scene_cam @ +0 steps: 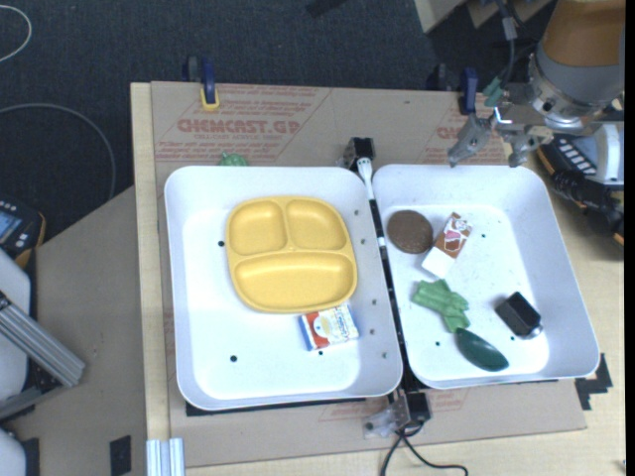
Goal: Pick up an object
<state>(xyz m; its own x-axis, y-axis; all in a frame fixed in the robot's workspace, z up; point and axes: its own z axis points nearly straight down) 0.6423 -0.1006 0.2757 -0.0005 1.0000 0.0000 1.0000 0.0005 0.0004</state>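
My gripper (492, 145) hangs above the far edge of the right bin (556, 266), its two fingers spread apart and open with nothing between them. Below it in the right bin lie a brown round disc (409, 231), a small red and white carton (451, 242), a light green leafy toy (442, 303), a dark green oval piece (482, 350) and a black block (518, 314). The left bin (193, 296) holds a yellow divided plate (291, 253) and a small red, white and blue packet (328, 327).
The two bins sit on a brown cardboard sheet (298, 117) clamped at its far edge by a blue clamp (206, 79). A black clip (361, 151) sits at the far end of the seam between the bins. Cables lie at the right of the bench.
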